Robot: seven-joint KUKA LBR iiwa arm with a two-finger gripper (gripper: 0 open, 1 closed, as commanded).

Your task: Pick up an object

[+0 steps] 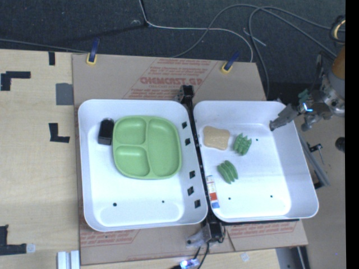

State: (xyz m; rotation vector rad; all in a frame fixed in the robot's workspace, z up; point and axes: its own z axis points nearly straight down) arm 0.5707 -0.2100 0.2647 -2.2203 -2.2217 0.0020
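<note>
Claw (291, 118) over right bin (291, 172) rim; cardboard (168, 77) beneath.

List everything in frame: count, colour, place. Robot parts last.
white bins: 2, white, side by side on the bench
divided plate: 1, light green, three compartments, in the left bin
black block: 1, black, left bin, touching the plate's left edge
sponge-like block: 1, tan, right bin, upper left part
ridged green pieces: 2, green, right bin, one beside the tan block, the other below it
small tube: 1, white with red and blue marks, right bin, along its left wall
clamps: 2, yellow and blue, at the board's top edge
cables: several, grey, on the dark surface behind
gripper: 1, grey, above the right bin's upper right rim
</note>
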